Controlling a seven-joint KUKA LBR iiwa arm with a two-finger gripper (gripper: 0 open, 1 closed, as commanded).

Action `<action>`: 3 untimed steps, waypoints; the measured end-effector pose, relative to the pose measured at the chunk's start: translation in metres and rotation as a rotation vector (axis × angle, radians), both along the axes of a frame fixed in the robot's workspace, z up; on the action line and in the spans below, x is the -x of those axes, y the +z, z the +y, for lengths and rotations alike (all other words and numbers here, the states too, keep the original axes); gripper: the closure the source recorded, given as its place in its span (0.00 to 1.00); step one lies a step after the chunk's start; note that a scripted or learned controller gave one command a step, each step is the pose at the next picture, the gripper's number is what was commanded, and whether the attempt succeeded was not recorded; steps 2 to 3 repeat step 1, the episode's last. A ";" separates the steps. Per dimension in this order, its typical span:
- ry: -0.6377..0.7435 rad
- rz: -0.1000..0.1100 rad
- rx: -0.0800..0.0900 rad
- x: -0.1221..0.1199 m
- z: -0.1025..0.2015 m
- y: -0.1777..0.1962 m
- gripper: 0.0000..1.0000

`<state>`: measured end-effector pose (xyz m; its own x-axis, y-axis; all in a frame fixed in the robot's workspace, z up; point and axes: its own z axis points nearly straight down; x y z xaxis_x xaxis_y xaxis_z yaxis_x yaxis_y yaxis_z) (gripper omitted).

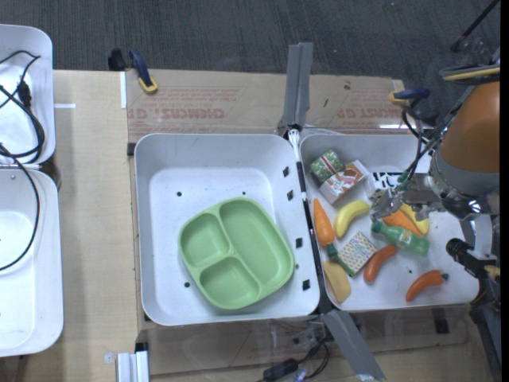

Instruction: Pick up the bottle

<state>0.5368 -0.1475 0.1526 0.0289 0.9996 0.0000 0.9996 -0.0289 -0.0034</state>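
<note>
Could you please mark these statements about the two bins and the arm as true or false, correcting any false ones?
1. The green divided plate lies in the left bin. True.
2. The green bottle lies in the left bin. False: it lies on its side in the right bin, among the toy food.
3. The gripper is over the right bin, close to the bottle. True.
4. The banana rests on the green plate. False: it lies in the right bin, beside the carrot.
5. The bottle stands upright. False: it lies flat.
</note>
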 end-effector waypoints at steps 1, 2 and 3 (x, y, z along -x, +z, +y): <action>-0.084 -0.001 0.000 0.013 0.004 -0.045 0.00; -0.084 -0.001 0.000 0.013 0.004 -0.045 0.00; -0.084 -0.001 0.000 0.013 0.004 -0.045 0.00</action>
